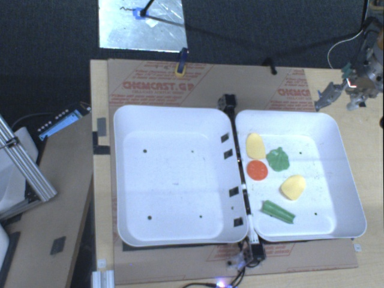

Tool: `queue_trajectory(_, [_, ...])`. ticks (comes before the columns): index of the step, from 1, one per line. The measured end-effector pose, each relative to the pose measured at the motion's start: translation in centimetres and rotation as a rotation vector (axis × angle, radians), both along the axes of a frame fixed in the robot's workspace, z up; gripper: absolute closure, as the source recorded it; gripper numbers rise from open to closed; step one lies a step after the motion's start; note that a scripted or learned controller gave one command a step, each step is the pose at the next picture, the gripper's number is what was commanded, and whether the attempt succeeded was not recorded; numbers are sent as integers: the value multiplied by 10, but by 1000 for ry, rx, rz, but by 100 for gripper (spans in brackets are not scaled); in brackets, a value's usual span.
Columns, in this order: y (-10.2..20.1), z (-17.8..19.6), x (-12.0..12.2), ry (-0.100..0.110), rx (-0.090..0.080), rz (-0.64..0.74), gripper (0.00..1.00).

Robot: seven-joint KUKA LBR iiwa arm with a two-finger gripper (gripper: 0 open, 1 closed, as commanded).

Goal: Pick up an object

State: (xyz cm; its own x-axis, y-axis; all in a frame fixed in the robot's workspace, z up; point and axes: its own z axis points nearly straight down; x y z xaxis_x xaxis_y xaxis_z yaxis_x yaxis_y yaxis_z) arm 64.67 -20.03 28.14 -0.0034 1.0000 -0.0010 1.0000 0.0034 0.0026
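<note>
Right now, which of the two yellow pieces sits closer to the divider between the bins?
The upper yellow piece, just above the orange disc; the other yellow piece lies further right.

shiny metal sheet point(142, 15) at top, yellow clamp point(180, 68) below it, aluminium rail point(24, 164) far left

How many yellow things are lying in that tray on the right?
2. One yellow piece lies near the tray's upper left, above the orange disc. The other yellow piece lies mid-tray, right of the disc.
</note>
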Motion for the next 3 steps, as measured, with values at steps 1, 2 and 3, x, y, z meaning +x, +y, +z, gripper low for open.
queue_trajectory(1, [78,-67,-13,7,6,7,0])
queue_trajectory(2, [96,-171,-50,14,4,-2,0])
queue_trajectory(3, [93,-154,-45,-1,0,-1,100])
